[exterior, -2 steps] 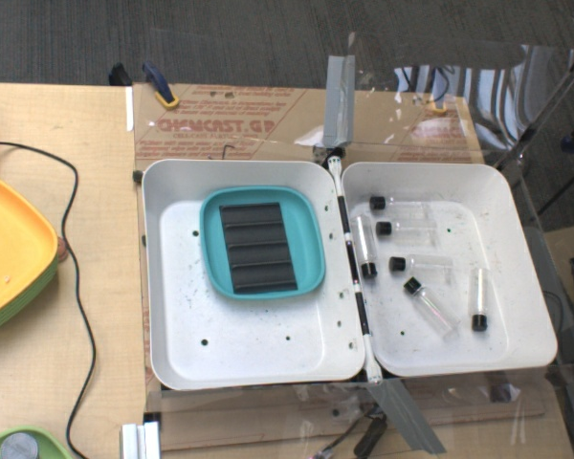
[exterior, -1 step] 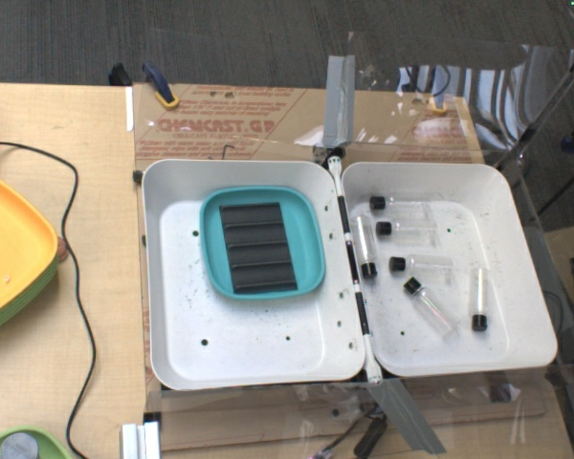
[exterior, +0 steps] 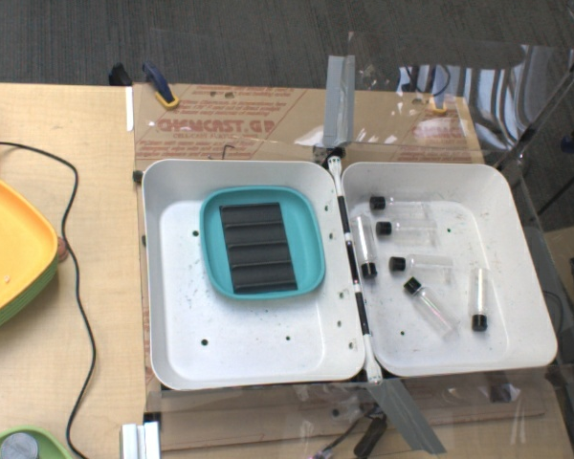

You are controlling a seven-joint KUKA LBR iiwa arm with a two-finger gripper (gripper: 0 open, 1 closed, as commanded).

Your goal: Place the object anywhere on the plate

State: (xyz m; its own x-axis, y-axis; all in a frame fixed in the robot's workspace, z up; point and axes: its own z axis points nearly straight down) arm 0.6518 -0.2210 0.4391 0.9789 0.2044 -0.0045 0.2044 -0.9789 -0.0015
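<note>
Vials (exterior: 423, 299), clear with black caps, lie scattered in the right bin (exterior: 517, 342); a teal plate (exterior: 311, 247) bearing a black ridged insert (exterior: 257, 248) sits in the left bin (exterior: 172, 333)

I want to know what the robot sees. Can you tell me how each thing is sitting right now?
Teal plate: flat in the left bin, holding a dark ribbed insert.
Dark ribbed insert: lying flat on the plate.
Clear tubes with black caps: capped, lying on their sides, scattered in the right bin.
Left bin: open-topped.
Right bin: open-topped.
Yellow dish: on the wooden table, left of the bins.
</note>
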